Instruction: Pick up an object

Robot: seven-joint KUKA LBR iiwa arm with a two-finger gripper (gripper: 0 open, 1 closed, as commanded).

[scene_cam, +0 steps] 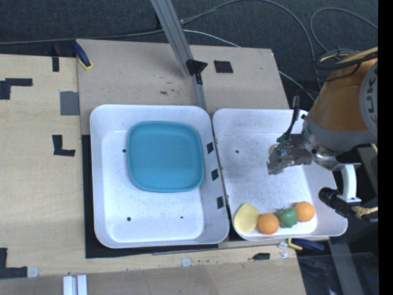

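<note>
End effector (281, 160) is seen over bare floor of right bin (245, 134); finger state can't be told. Four objects are packed along the near wall: yellow piece (246, 217), orange ball (268, 224), green item (287, 217), second orange (304, 211). Risk: wall contact, neighbours knocked, grasp missed.

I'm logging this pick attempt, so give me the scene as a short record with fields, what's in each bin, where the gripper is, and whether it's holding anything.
left bin: holds a blue plate, lying flat
right bin: four small items in a row along its near edge
items, left to right: yellow piece, orange ball, green item, second orange ball
gripper: over the right bin's middle, apart from the row of items
held object: none seen at the gripper
arm: reaches in from the right
</note>
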